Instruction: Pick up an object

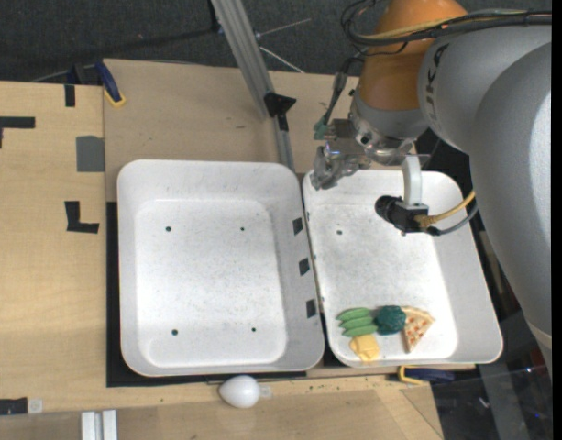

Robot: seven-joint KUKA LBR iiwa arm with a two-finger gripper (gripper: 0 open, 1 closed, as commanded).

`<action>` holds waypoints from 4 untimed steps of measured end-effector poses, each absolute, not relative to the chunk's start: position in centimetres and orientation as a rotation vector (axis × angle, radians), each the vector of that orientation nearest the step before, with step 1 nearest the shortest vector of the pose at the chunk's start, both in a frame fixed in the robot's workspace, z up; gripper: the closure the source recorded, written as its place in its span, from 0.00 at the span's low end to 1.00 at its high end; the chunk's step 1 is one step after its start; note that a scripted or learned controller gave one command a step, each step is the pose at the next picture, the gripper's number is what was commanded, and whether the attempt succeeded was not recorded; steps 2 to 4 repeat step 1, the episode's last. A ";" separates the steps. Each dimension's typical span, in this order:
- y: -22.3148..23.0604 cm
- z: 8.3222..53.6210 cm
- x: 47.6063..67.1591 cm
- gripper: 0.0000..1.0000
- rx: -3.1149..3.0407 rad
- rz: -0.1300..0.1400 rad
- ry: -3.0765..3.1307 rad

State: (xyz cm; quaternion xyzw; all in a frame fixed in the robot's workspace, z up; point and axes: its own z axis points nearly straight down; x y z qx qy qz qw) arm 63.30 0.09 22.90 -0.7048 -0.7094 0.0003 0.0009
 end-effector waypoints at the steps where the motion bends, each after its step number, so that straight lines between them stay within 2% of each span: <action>1: 5.5 22.0 63.9 1.00 -2.213 0.001 -2.227; 4: 5.5 22.0 63.9 1.00 -2.213 0.001 -2.227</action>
